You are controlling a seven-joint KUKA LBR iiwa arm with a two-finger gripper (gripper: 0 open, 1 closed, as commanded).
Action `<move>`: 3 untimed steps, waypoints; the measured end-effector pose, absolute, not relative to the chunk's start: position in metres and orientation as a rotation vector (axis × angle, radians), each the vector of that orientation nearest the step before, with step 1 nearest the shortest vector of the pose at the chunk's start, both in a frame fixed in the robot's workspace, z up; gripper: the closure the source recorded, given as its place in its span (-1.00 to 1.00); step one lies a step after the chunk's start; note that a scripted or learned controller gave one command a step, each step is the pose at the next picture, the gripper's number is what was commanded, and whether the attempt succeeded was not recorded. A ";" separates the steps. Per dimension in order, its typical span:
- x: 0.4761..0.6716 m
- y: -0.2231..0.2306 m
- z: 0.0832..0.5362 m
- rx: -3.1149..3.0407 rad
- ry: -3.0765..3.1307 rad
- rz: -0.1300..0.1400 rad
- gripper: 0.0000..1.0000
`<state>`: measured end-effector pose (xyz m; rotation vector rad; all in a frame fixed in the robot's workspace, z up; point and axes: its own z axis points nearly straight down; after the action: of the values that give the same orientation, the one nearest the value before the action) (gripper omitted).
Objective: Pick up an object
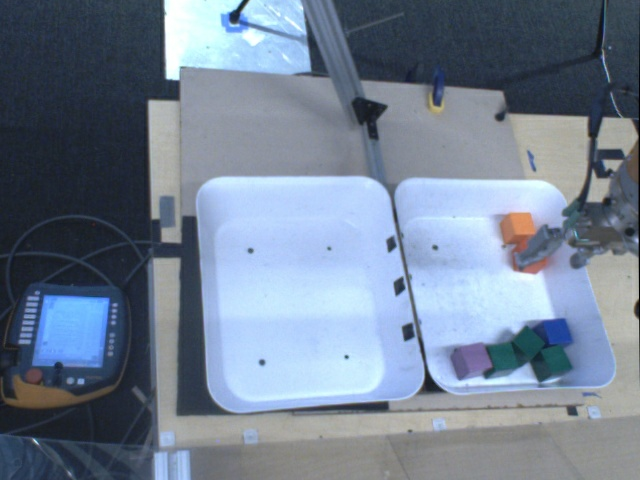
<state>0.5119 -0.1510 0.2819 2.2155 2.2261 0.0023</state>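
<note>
The gripper [545,248] reaches into the right bin [470,193] near its right wall. Its fingers seem closed around an orange piece [532,261], though blur leaves this uncertain. Just beside it sits an orange block [517,227]. Purple [467,360], green [505,357] and blue [553,331] blocks cluster along the front edge.

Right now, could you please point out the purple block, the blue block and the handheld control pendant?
purple block [466,360], camera view, top face.
blue block [553,332], camera view, top face.
control pendant [67,331], camera view, its screen.
</note>
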 end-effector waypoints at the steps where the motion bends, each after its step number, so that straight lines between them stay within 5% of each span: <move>1: 0.512 -0.151 0.282 2.216 2.224 0.003 -1.00; 3: 0.498 -0.153 0.184 2.223 2.225 -0.003 -1.00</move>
<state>0.4980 -0.1528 0.1836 2.2228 2.2252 -0.0030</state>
